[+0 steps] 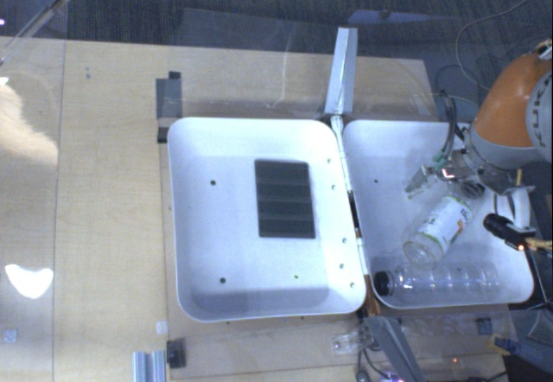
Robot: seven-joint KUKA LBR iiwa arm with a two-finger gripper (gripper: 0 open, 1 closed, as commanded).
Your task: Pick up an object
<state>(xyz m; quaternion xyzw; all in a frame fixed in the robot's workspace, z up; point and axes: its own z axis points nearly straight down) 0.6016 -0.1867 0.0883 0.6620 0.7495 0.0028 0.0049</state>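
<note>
Gripper (436, 175), finger state indiscernible, sits mid-right over right bin (380, 155) beside small clear bottle (439, 227). Risk: the smooth, round bottle rolls off toward large bottle (445, 281).

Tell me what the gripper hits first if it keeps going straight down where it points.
Probably the small clear bottle lying just below the gripper in the right bin; depth is hard to judge.

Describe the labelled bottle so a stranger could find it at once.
Look in the right bin, below the tool. The small clear bottle lies tilted mid-bin. Unlike the long clear bottle along the near wall, it wears a white-and-green label.
</note>
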